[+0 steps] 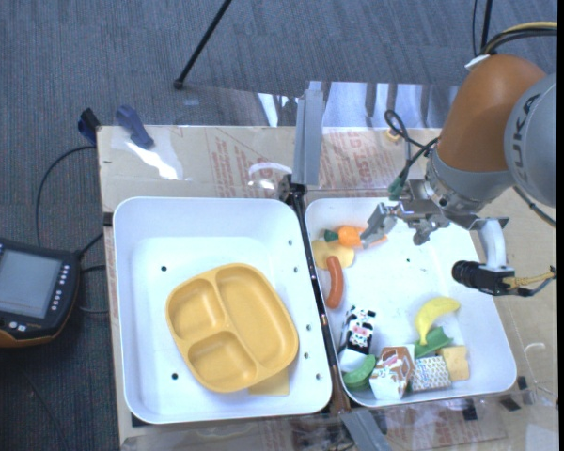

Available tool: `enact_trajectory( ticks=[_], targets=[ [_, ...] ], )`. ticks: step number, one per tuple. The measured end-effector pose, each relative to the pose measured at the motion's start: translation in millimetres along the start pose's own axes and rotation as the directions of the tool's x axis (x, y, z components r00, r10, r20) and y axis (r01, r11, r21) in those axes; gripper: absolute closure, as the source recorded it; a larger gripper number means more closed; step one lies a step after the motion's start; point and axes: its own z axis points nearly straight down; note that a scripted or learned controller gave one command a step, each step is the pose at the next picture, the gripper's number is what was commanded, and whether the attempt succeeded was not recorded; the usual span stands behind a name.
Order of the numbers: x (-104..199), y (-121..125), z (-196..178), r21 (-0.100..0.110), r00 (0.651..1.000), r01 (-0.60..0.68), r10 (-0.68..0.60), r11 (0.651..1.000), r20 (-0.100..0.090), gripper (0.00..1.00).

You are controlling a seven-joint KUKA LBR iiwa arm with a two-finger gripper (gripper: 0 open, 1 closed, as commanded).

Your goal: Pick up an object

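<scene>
Small orange toy [349,237] sits at the top left corner of the right bin [493,322], touching a yellow piece [334,253] just below it. Right beside it to the right hangs the gripper [380,224], fingers spread, with nothing seen between them, so the orange toy lies just left of and slightly below the tips. A red sausage [334,281] lies below, long axis running up and down the bin's left wall. Farther down: a cow toy [360,330], a banana [435,314] and small boxes [414,371]. The left bin [141,252] holds a yellow divided tray [231,326], well apart from the arm
</scene>
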Motion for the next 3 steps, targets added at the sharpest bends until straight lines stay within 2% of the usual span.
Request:
enact_trajectory(
  ticks=[1,2,3],
  targets=[
    [2.3,39.1,126.1,-0.003,0.997,0.081,-0.081,0.997,0.001,0.0],
    [2.2,37.8,121.4,0.005,0.997,0.078,-0.078,0.997,-0.002,1.0],
    [1.9,37.7,121.7,0.006,0.997,0.077,-0.077,0.997,-0.002,0.0]
  ],
)
